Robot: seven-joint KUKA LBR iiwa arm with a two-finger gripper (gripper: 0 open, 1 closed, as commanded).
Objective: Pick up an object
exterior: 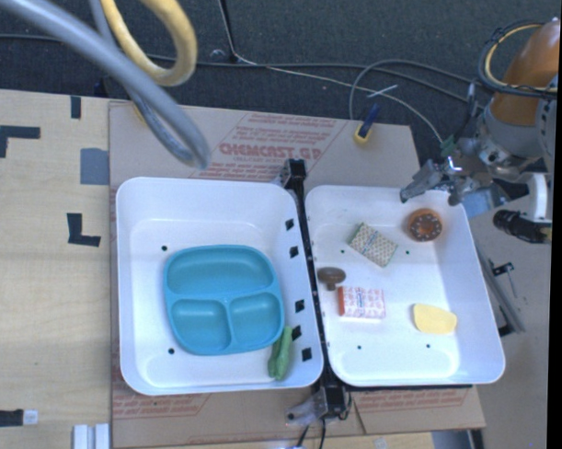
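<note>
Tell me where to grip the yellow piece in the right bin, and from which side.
Grip the yellow piece across its narrower width, coming straight down from above. It lies flat and low on the right bin floor, apart from everything else, so probably only a top approach suits.

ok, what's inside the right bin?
The right bin holds five loose items: a patterned packet, a round brown disc, a small brown piece, a red-and-white pack and a yellow piece. Anything beneath them is covered.
</note>
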